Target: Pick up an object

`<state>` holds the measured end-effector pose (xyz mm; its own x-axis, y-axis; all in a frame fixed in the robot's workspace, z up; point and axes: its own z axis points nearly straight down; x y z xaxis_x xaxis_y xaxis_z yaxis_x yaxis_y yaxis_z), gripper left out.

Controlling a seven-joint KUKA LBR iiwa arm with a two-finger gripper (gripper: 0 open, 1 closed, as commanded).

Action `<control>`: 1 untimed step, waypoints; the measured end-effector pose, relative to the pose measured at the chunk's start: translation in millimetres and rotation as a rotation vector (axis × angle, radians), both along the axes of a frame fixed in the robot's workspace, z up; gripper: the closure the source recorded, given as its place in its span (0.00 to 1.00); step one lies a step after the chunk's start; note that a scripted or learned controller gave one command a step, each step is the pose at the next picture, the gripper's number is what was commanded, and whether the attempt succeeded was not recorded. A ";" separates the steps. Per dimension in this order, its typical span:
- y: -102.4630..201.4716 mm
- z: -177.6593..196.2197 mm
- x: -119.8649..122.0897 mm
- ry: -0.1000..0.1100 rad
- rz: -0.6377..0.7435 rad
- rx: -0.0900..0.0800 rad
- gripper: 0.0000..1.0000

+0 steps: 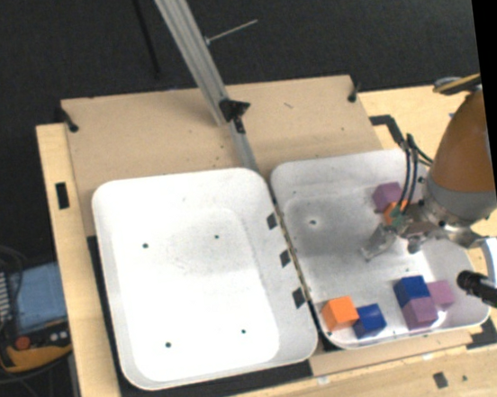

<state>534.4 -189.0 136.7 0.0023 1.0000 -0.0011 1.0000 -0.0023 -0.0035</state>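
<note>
Arm's gripper (383, 243) is low in the right bin (319, 184), nothing visibly held, can't tell its state. Blocks sit bottom right: orange (340, 312), blue (411, 289), purple (419, 311). Pick not done yet.

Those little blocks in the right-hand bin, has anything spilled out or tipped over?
Nothing stands out. The orange block, blue blocks and purple blocks all lie inside the right bin, mostly bunched along its near edge.
</note>
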 end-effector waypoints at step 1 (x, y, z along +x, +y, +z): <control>-0.6 13.5 2.2 -0.009 -0.006 0.000 1.00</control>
<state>536.6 -189.6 150.2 0.0088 1.0000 -0.0007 0.9999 -0.0088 0.0056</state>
